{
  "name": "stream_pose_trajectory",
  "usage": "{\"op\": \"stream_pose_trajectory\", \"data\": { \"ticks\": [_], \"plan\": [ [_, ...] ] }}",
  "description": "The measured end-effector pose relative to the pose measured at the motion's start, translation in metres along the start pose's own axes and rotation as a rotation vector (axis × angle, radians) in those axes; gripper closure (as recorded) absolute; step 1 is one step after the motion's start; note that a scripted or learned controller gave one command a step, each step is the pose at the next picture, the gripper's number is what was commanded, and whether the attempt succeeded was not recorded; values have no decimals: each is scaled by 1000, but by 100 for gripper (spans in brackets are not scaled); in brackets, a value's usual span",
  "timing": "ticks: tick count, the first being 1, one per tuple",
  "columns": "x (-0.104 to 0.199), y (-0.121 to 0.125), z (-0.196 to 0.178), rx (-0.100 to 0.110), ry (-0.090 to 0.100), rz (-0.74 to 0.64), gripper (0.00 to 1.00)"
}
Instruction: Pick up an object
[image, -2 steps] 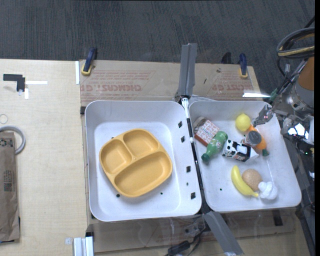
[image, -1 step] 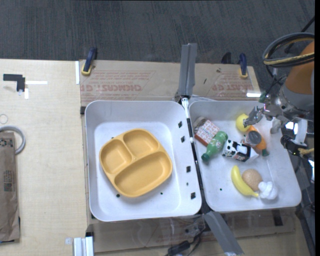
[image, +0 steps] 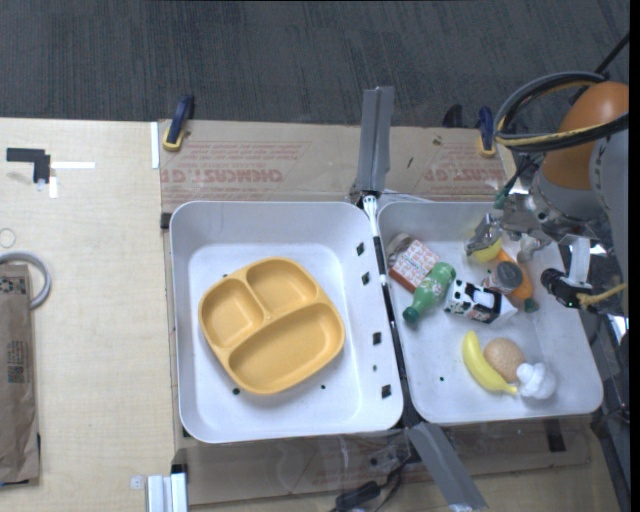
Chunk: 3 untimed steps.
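My gripper (image: 497, 232) is low over the far part of the right bin (image: 440, 385), with the grey arm and its orange band behind it at the right edge. A small yellow object (image: 484, 251) lies right under its tip; whether they touch is unclear. An orange item (image: 517, 283) sits just in front of the gripper. Across the bin floor lie a green bottle (image: 429, 291), a red and white box (image: 412, 263), a black and white cow toy (image: 474, 301), a banana (image: 481, 363), a tan ball (image: 505, 355) and a white lump (image: 535, 379).
The left bin (image: 200, 400) holds a yellow divided plate (image: 271, 324). A grey divider bar (image: 375, 140) rises between the bins at the back. Cardboard lines the bench behind them. A brown paper bag (image: 15, 370) lies far left.
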<state>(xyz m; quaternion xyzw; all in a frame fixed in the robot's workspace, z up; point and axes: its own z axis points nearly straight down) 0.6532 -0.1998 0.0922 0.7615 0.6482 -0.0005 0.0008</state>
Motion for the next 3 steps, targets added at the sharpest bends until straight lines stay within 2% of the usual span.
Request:
{"op": "stream_pose_trajectory", "data": {
  "ticks": [1, 2, 3],
  "plan": [
    [-1, 1, -12, -2, -5, -3, 100],
    [99, -21, -86, 0, 1, -116, 100],
    [120, -33, -99, 2, 0, -71, 100]
  ]
}}
